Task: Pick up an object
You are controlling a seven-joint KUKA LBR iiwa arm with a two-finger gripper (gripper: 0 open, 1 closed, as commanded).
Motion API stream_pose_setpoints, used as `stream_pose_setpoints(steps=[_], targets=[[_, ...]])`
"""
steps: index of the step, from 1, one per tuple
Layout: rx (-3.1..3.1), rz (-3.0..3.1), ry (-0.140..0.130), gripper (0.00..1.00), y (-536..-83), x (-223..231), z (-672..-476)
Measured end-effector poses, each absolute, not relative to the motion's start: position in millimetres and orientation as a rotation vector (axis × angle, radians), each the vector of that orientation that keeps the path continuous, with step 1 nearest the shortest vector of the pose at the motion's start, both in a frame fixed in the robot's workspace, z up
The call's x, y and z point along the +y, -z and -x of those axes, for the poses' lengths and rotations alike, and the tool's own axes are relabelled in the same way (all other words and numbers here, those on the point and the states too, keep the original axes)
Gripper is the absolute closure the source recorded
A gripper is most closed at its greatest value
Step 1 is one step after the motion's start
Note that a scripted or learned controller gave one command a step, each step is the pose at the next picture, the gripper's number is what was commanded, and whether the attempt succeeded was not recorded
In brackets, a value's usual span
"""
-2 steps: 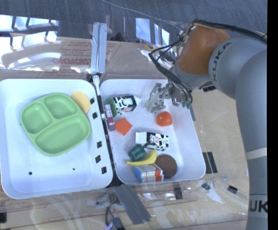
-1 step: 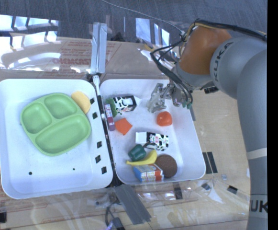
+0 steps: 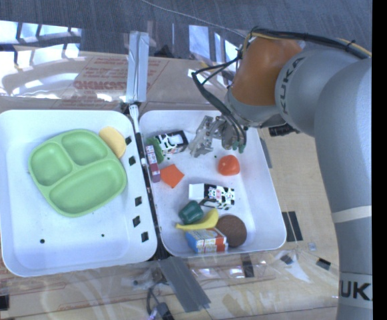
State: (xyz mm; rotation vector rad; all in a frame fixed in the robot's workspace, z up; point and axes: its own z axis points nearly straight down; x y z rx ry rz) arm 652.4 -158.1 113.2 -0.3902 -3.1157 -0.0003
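From the overhead camera, the grey two-finger gripper (image 3: 213, 139) hangs over the upper part of the right white bin (image 3: 263, 199), fingers spread a little with nothing between them. Just below and to its right sits a small red-orange ball (image 3: 229, 165). Further down lies a cow-print carton (image 3: 213, 194); another one (image 3: 172, 141) is left of the gripper. Readable writing: "KUKA" lettering on the grey arm (image 3: 326, 112). The left bin holds a green divided plate (image 3: 78, 171).

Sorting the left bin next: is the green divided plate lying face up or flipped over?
Face up. The green divided plate lies flat in the left bin, its three hollow compartments showing.
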Motion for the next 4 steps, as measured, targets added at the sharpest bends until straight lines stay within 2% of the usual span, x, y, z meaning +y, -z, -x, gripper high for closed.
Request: stream_pose_setpoints(steps=[1, 2, 3, 4], targets=[[-3.142, 0.163, -0.004, 0.0, -152, -211, -643.7], [-3.116, 0.395, -0.001, 0.0, -92, -210, -649.7], [-3.123, 0.389, -0.002, 1.0, -106, -210, -651.9], [-3.123, 0.388, -0.002, 0.0, -105, -210, -651.8]])
